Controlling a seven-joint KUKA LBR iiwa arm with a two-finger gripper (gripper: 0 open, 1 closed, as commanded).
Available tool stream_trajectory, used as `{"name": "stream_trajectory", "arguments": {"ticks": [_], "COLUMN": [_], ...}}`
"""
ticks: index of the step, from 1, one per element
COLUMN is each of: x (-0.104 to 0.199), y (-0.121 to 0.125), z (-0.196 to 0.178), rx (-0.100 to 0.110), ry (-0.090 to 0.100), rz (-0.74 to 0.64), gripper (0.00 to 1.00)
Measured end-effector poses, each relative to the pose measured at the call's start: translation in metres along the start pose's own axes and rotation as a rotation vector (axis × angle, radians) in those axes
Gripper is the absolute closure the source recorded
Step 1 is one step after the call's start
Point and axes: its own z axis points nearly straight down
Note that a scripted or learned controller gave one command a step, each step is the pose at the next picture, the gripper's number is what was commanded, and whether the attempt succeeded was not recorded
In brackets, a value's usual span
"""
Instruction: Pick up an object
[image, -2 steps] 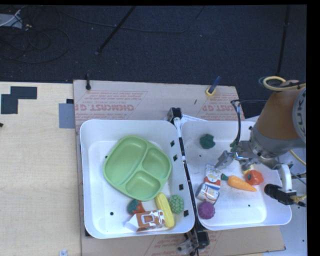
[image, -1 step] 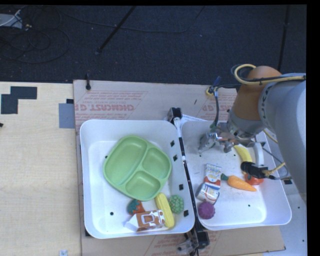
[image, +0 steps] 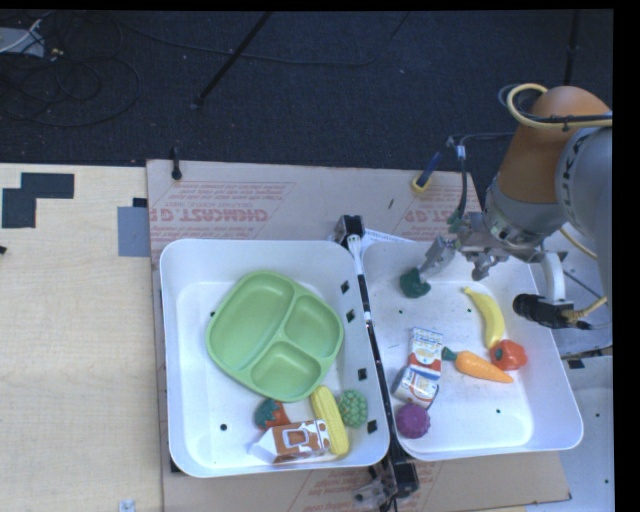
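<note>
My gripper (image: 457, 268) hangs over the far part of the right bin (image: 545, 425), open, with nothing between its fingers. One finger (image: 435, 258) points down toward a small dark green toy (image: 414, 284), which lies on the bin floor just below and to its left. Whether the finger touches the toy I cannot tell. Also in the right bin are a yellow banana (image: 488, 315), a red pepper (image: 509, 353), an orange carrot (image: 480, 366), a small white carton (image: 424, 366) and a purple toy (image: 412, 420).
The left bin (image: 185, 400) holds a green divided plate (image: 276, 334). Along its near side lie a corn cob (image: 329, 420), a green ball-like toy (image: 351, 406), a strawberry (image: 267, 412) and an orange-and-white carton (image: 295, 440). A raised rim (image: 362, 310) separates the bins.
</note>
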Motion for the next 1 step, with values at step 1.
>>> {"name": "stream_trajectory", "arguments": {"ticks": [1], "x": [-0.0048], "y": [-0.0898], "z": [0.0315], "rx": [0.005], "ry": [0.002], "rz": [0.001], "gripper": [0.00]}}
